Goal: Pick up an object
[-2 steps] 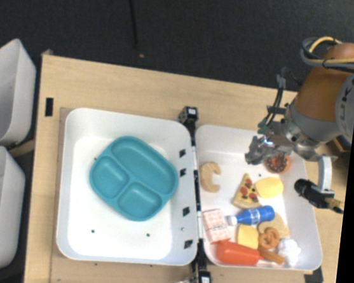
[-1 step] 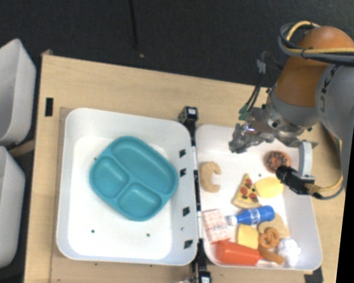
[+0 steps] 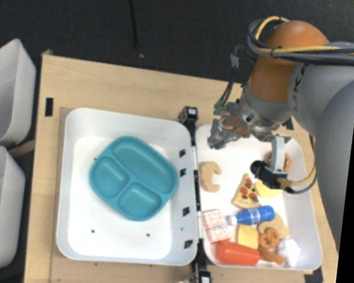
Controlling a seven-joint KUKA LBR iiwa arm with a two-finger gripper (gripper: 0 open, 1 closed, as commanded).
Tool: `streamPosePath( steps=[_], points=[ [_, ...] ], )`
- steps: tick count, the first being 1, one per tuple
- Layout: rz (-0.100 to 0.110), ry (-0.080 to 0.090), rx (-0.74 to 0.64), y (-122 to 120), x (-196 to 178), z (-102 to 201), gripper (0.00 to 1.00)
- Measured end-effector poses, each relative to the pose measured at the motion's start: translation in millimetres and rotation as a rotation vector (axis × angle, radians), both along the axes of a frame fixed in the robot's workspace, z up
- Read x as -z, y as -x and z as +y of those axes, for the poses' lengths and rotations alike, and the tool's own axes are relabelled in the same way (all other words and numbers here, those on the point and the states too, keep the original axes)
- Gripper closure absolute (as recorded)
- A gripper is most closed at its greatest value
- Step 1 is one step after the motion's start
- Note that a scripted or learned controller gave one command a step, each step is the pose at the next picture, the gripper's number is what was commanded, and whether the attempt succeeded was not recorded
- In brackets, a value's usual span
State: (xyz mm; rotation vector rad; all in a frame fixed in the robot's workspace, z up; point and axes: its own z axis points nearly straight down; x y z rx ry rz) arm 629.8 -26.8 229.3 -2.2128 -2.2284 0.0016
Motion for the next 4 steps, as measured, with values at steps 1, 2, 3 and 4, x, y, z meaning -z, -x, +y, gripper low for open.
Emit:
streamPosePath(
  steps=[1, 2, 3, 4],
  points=[
    [0.000, 0.000, 0.000, -21.2, 1.0, 45.4, 1.00],
    [0.000, 0.000, 0.003, -22.3, -18.9, 47.4, 1.00],
    [0.004, 0.003, 0.007, -10.8, -9.7, 47.6, 1.00],
    [0.002, 0.003, 0.007, -12.8, -13.6, 39.6, 1.00]
  ],
)
